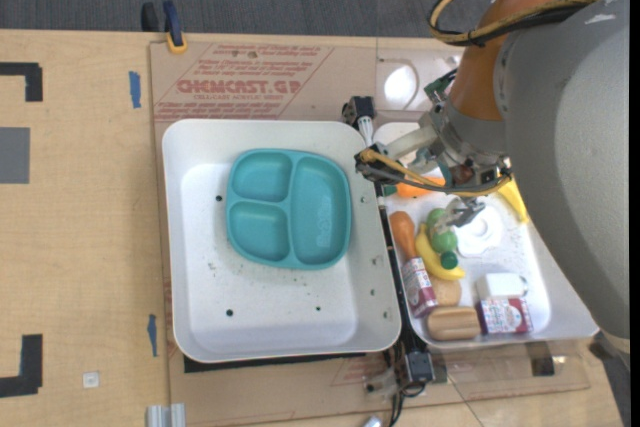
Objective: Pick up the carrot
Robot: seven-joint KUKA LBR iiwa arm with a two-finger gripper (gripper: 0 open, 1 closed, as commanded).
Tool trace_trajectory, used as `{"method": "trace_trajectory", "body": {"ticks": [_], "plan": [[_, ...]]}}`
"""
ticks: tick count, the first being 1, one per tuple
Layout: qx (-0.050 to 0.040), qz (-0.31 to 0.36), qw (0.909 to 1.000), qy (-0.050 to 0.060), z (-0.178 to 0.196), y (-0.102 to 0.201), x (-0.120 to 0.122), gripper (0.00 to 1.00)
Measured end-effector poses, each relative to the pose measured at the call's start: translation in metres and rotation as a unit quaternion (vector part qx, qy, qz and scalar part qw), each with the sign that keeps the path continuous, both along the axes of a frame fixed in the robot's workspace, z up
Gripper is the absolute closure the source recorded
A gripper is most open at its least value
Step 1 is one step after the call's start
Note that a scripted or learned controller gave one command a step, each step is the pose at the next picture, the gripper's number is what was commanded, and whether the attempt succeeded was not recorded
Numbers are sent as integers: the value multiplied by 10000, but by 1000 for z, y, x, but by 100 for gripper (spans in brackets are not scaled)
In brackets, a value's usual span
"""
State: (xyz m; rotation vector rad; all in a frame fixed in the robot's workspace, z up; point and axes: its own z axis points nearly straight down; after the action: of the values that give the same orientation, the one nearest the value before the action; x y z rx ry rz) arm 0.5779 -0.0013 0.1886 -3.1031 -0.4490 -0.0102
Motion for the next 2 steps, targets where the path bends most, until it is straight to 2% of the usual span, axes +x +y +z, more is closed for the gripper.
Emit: {"method": "trace_trajectory", "body": {"ticks": [1,2], "plan": [[-21,-341,9994,74,-4,-61,-19,0],[-15,-408,9992,29,-5,19,59,0]]}}
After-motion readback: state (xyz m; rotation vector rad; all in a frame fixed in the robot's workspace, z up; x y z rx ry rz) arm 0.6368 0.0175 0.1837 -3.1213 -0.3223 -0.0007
